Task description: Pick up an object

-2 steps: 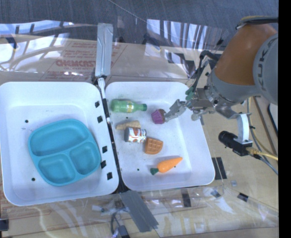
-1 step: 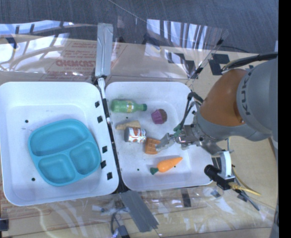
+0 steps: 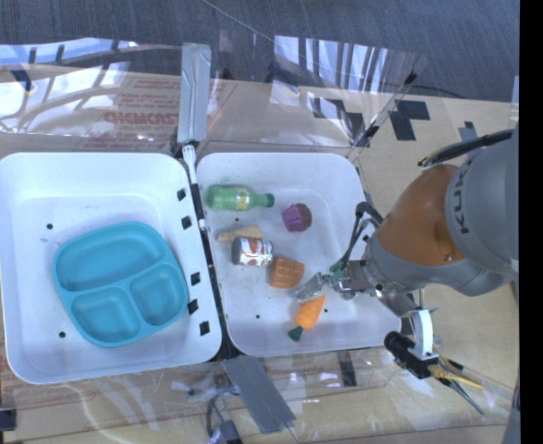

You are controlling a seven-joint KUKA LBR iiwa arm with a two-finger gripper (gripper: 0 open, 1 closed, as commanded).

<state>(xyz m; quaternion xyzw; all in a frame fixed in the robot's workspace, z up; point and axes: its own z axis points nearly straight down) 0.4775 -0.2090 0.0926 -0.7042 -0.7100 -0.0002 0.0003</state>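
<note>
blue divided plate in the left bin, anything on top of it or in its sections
Nothing lies on the blue three-section plastic plate; all three sections show bare blue. It rests on the floor of the shallow white left bin. What lies beneath the plate is covered and cannot be seen.

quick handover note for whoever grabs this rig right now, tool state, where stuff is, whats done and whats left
Tool: low over the right bin, just above the carrot; whether it is open or shut cannot be told, and nothing is seen in its grip.
Right bin items: green bottle at the top, purple cup right of it, can in the middle, orange block beside the can, carrot near the front wall.
Left bin: blue divided plate.
Done: arm reached into the right bin.
Left: grasp an object and lift it; nothing is lifted yet.
</note>
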